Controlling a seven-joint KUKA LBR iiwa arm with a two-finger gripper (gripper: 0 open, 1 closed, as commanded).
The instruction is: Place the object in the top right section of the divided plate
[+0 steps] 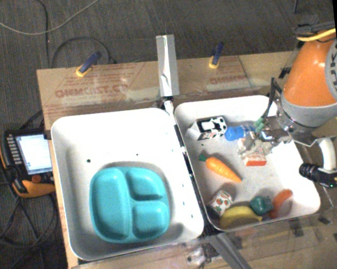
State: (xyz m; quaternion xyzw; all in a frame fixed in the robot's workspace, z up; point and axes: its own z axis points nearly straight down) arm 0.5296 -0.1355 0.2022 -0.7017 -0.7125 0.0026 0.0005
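Here, camera view: two white bins side by side. The plate (129, 203), teal and divided, lies in the left bin (65, 137). In the right bin (295, 170), taking the carrot (222, 168) as landmark: a black-and-white toy (211, 125) above it; a blue object (235, 133) up and right; a cup (221, 202), banana (239, 216), green item (261, 204) and red item (281, 199) below. The gripper (255, 146) hangs right of the carrot, over a red-and-white object (255, 160); its grip cannot be told.

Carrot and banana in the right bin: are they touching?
Apart. The camera view shows bare white bin floor between the carrot and the banana, which lies nearer the bin's front edge.
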